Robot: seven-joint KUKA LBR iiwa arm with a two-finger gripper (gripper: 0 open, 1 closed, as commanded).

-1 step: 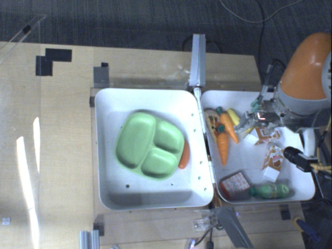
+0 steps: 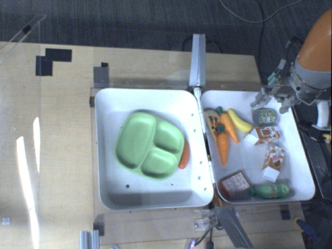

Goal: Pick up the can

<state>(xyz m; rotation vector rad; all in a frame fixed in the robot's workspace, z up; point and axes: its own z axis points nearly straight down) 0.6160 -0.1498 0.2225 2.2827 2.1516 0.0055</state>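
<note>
Right, the arm (image 2: 316, 51) comes in at the upper right of the frame, orange band showing above the grey wrist, and the gripper (image 2: 272, 101) hangs over the top of the right bin (image 2: 306, 183). Its two fingers stand spread wide, one tip to the left near the bin's upper edge and one to the right, with nothing gripped between them. Just below that gap, toward the upper right of the bin, sits the can (image 2: 264, 116), small and greyish with a green label, on the bin floor and apart from both fingertips as far as the view tells.

To the can's left lies a yellow banana (image 2: 239, 121), slanted, and beside it two orange carrots (image 2: 224, 136) pointing down the frame, close against the divider between the bins. Under the can sit two small orange-and-white packets (image 2: 267, 134), and a third packet (image 2: 274, 158) lies lower. Along the bottom edge of the right bin rest a reddish checked box (image 2: 236, 183) and a green bottle (image 2: 270, 191) on its side.

Over in the left bin (image 2: 109, 191), a green sectioned plate (image 2: 149, 145) fills the middle, with another carrot (image 2: 183, 156) touching its right edge.
</note>
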